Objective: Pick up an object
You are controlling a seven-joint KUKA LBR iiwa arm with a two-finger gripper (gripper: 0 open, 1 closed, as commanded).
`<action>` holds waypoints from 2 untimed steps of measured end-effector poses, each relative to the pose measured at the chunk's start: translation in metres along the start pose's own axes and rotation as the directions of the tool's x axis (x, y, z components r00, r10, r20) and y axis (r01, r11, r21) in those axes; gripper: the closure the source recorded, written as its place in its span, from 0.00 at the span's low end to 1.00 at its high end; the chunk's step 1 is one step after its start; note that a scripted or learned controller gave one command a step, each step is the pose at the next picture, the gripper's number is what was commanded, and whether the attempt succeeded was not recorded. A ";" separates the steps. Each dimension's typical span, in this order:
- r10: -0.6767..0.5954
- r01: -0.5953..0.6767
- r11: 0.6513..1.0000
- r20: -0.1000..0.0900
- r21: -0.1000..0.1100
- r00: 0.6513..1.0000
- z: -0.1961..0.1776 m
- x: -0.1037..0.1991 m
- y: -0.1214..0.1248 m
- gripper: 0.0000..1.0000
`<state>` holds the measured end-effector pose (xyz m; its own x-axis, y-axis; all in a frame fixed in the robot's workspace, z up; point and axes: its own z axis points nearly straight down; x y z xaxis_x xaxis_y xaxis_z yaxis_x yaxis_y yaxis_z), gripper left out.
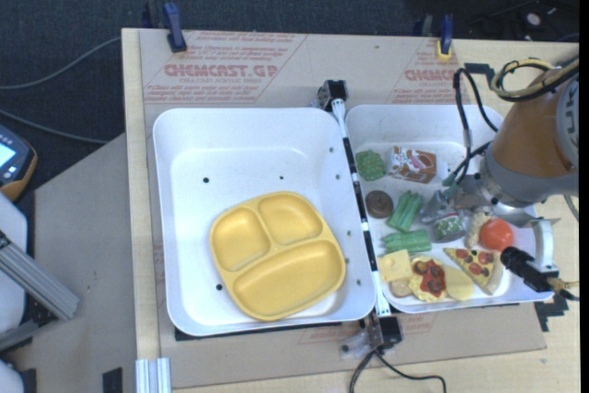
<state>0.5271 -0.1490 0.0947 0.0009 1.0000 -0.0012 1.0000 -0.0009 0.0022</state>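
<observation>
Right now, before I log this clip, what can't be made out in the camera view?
- Fingers' state: the grey arm with orange band covers them from above.
- Right white bin: its far right side sits under the arm.
- Small toy food items beside the red ball: too small to identify.

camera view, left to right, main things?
Left bin → yellow tray → brown disc → green block → red ball → arm

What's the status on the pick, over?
Gripper low in the right bin, over the toy food; finger state unclear. Nothing seen lifted. Yellow divided plate sits alone in the left bin. Food crowded tight around the gripper.
</observation>
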 end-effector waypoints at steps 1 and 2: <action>-0.012 0.012 1.000 -0.003 -0.011 1.000 -0.096 0.087 0.046 1.00; -0.007 0.007 1.000 -0.002 -0.005 1.000 -0.141 0.134 0.049 1.00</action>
